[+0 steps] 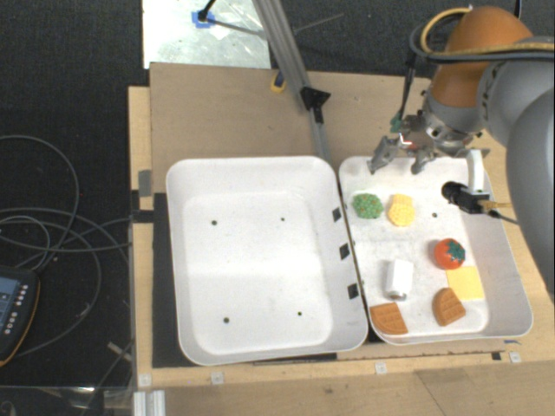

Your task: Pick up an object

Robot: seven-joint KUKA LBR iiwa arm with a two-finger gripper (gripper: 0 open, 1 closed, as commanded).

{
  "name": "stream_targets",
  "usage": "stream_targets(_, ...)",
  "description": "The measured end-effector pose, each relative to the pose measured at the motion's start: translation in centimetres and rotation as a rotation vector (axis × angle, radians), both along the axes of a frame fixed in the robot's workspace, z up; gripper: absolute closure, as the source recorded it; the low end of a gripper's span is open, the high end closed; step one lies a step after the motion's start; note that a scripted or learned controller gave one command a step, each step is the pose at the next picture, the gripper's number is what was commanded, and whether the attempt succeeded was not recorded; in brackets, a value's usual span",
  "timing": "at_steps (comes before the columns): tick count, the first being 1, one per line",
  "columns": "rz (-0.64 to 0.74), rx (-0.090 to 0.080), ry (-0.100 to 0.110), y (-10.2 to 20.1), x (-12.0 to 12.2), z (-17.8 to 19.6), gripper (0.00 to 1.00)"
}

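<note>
Hovering above the far end of the right bin, the gripper hangs with its two fingers spread apart and nothing between them. Several faults are possible from this pose. A straight descent would likely bring the fingertips onto bare bin floor or the far rim, since no object lies directly beneath them. The green object and the yellow object sit just beside each other, so one finger could land between them, or strike one and push it into the other, yielding a shut-on-nothing result. Both look rounded and bumpy, so either may squirt out of a pinch that is off-centre. The nearest candidates, the green object and the yellow object, lie nearer the camera than the fingertips, close by but not under them. The red object lies further toward the near side, with a yellow block touching or almost touching it. The white object stands near the bin's middle. Two brown pieces rest at the near edge, well apart from the gripper. The left bin adjoins the right one
</note>
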State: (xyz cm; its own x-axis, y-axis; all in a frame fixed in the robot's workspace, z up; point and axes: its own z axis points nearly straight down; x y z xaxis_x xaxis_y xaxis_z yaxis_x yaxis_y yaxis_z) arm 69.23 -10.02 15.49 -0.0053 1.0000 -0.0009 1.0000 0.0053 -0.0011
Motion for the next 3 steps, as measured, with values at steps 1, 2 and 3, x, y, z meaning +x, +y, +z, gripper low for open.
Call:
stream_targets(1, -0.002, 0.0, 0.001, 0.0, -0.6, -4.3, 0.0)
stream_targets(2, 0.001, 0.0, -0.006, 0.1, -0.4, -2.9, 1.0)
stream_targets(3, -0.003, -0.001, -0.009, -0.8, -0.4, 3.2, 1.0)
